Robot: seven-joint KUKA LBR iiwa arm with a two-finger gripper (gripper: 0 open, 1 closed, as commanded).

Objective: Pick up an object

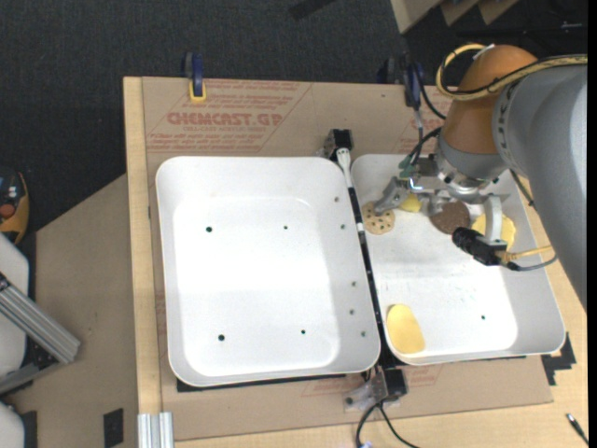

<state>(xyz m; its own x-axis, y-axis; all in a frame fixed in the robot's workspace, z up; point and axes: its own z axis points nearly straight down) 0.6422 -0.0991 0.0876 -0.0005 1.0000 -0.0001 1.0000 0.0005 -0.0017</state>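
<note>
My gripper [398,196] hangs low over the far left part of the right bin [448,287], under the grey and orange wrist. Just below and left of it lies a tan round cookie-like piece with dark dots [377,220], close to the bin's left wall. A small yellow piece [411,204] sits right beside the gripper. A brown round object [451,218] and a long yellow object [492,228] lie under the wrist, partly hidden by it and by a black cable part. A pale yellow oval object [405,329] rests near the right bin's front left corner.
The left bin [252,269] sits beside the right one, their walls meeting along a black divider strip [356,227]. Both stand on a cardboard sheet [233,110] held by clamps. The arm's body covers the far right of the bench.
</note>
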